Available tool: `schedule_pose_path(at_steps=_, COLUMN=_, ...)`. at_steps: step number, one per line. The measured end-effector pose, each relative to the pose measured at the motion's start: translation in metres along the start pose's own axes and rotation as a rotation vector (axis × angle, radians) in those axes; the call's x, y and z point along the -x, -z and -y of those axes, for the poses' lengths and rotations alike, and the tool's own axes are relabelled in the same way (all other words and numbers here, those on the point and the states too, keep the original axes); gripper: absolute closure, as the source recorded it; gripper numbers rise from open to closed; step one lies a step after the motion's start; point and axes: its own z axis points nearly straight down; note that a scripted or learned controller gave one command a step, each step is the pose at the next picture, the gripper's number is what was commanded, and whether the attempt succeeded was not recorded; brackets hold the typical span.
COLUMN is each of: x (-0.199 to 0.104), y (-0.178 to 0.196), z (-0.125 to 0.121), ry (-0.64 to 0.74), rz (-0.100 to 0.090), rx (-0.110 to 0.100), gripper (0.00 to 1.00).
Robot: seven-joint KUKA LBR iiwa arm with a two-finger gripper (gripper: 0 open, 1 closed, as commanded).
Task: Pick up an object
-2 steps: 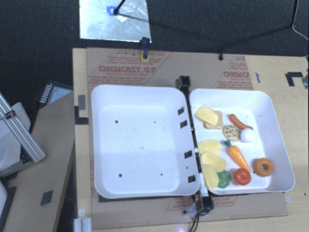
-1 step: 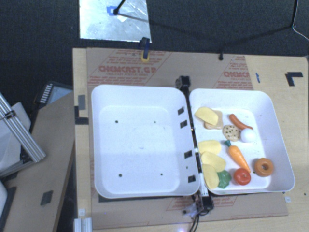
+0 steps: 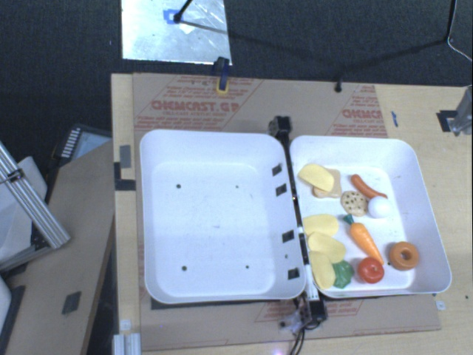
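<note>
- Dark carpet all round, with a shiny metal sheet at the far side and a cardboard-topped table carrying two white bins.
- Left bin has bare white floor.
- Right bin has all the toy food: carrot, tomato, donut, sausage, egg, cookie, yellow slices.
- Looks like nothing's been picked yet, so the whole grab is left to do.
- Can't tell the claw's state from this shot.
</note>
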Motion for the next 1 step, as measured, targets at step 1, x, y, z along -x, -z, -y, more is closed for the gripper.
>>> schedule_pose_path(at_steps=1, x=-0.0311, y=0.0177, z=-0.0039, ry=0.001, rz=0.001, rx=0.004, gripper=1.0)
